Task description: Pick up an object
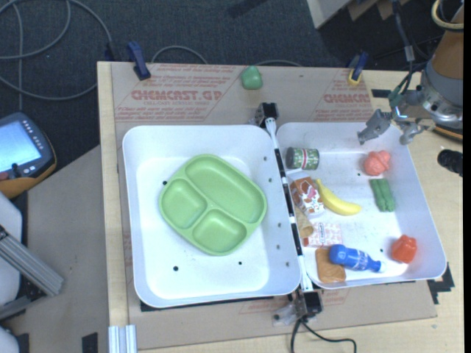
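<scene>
**A:** Nearest you, at the bottom lip of the right bin point(434, 259): a blue bottle point(354, 258) lying on its side, touching a tan slab of bread point(330, 269). Just right of them, a red pepper point(403, 248). You seeing the claw?

**B:** Gripper point(388, 124) sits over the bin's far right corner, fingers spread apart, nothing between them. It looks to hang above the rim, but from this slant you can't judge its height.

**A:** What's closest under it for you to take?

**B:** A pink lumpy fruit point(376, 162), just below the claw in the view, with a green pod point(383, 195) right beside it. Further left: a banana point(337, 200) resting against some snack packets point(307, 197), and a small can point(302, 158) on its side near the divider.

**A:** Risks, as you'd log them?

**B:** My read only. The pink fruit is rounded, so an off-centre close would likely squirt it sideways into the green pod or the wall. It's also close to the bin's far wall; a steep descent could catch a finger on the rim. The can would roll. The banana and packets overlap, so you might lift two things or drag one.

**A:** Left bin point(140, 197)?

**B:** One green divided plate point(213, 204), flat and wide; poor target for a two-finger pinch. A green blob point(252, 78) sits outside the bins on the far board.
</scene>
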